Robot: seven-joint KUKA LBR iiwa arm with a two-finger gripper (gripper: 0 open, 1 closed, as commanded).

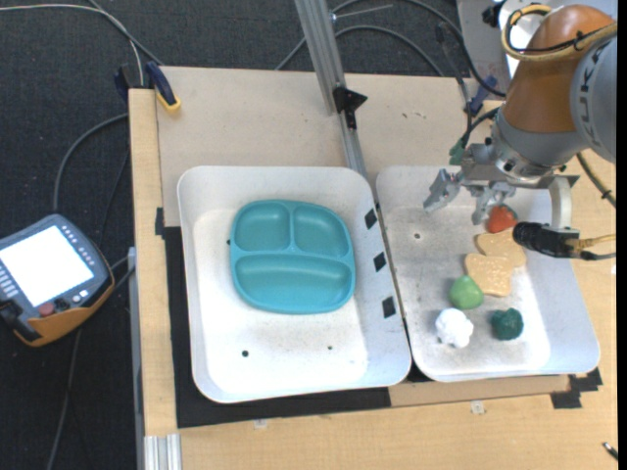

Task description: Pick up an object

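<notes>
Jaws of the gripper [460, 196] spread well apart, two grey fingers [438, 192] splayed over the upper part of the right bin [411, 262], nothing between them and nothing touched as far as can be seen. Just beside the nearer finger, a small orange-red object [502, 219], partly hidden by the wrist. Below that, in the same bin, one tan cracker-like piece [493, 266], one light green lump [465, 293] touching its lower left edge, one white crumpled object [454, 327] and one dark green lump [506, 324], the last two near the bin's front rim and slightly apart. Five loose objects in all, every one in the right bin. In the left bin [201, 292], a single teal divided plate [292, 256] with three compartments, lying flat. Two white bins side by side on the tabletop [245, 116]. Off to the left on the dark floor, one handheld pendant [44, 277] with a bright screen
</notes>
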